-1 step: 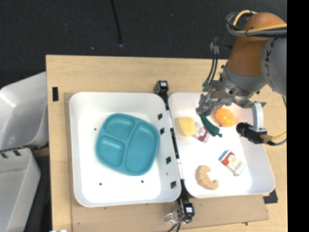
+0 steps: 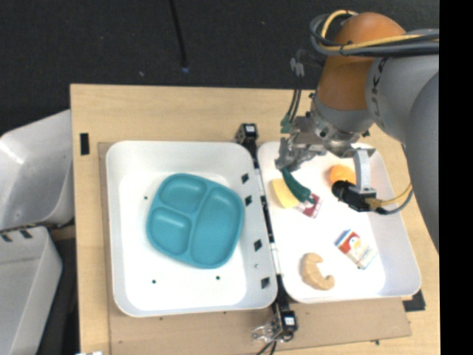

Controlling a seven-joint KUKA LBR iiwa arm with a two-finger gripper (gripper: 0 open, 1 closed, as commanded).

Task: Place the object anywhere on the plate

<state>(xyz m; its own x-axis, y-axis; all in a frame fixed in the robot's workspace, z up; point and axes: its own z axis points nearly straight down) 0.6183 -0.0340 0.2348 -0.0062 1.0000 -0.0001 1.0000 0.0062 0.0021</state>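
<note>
Teal and bare, the divided plate [image 2: 196,220] sits in the left bin [image 2: 126,287], so nothing is placed yet. Over the right bin [image 2: 395,268], the gripper [image 2: 290,170] hangs by the yellow wedge [image 2: 281,192] (whether it grips, I cannot tell); lift and carry remain.

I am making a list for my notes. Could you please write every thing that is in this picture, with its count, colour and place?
plate: 1, teal, three compartments, in the left bin
left bin: 1, white, on the bench
right bin: 1, white, beside the left bin
yellow piece: 1, right bin, near its left wall
green item: 1, against the yellow piece
orange: 1, right bin, top
small carton: 1, white with red and blue, right bin
croissant: 1, tan, right bin, bottom
bench: 1, light wood
arm: 1, grey and orange, from the right
gripper: 1, above the yellow piece
</note>
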